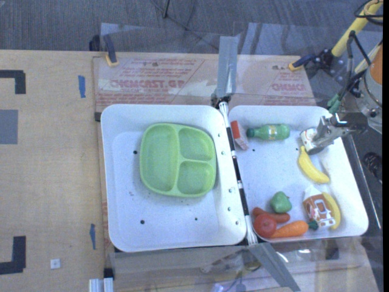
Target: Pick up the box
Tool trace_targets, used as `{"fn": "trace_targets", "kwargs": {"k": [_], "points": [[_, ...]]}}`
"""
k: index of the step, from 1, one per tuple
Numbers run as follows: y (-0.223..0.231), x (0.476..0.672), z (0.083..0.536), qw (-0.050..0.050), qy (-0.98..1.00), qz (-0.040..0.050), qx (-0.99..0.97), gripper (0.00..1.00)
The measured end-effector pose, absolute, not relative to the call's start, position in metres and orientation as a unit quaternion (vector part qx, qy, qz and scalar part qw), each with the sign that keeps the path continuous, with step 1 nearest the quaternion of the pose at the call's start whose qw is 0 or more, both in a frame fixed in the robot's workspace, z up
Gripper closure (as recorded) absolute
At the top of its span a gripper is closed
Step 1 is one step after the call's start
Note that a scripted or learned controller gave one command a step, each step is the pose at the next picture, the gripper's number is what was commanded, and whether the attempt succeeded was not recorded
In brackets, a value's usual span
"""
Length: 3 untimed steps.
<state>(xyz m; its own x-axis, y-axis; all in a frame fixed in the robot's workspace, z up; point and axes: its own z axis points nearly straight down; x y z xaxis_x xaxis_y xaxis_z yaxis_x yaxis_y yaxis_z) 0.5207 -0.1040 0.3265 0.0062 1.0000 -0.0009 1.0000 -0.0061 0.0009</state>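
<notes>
The small orange and white box (319, 210) lies untouched in the right white bin (358, 224). The silver gripper (313, 140) hangs well apart from it, above a yellow banana (312, 166). Nobody can tell if its fingers are open, and nothing shows between them.

We see a light wood desk (48, 163) filling the left and centre of the frame. Directly on it sit two white bins side by side: left bin (118, 224) at centre, right bin (355, 215) toward the right. A cardboard sheet (152, 84) lies flat behind them. Black tape marks (17, 81) and blue tape bits (81, 86) dot the left part.
</notes>
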Motion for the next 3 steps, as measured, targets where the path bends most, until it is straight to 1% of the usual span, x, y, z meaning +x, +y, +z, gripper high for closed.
{"fn": "trace_targets", "kwargs": {"k": [1,2,3], "points": [[-0.062,0.535,0.435,0.001,0.686,-0.0001,0.728,1.00],[-0.059,0.536,0.446,0.003,0.688,0.0004,0.726,1.00],[-0.059,0.536,0.446,0.003,0.688,0.0002,0.726,0.00]]}}
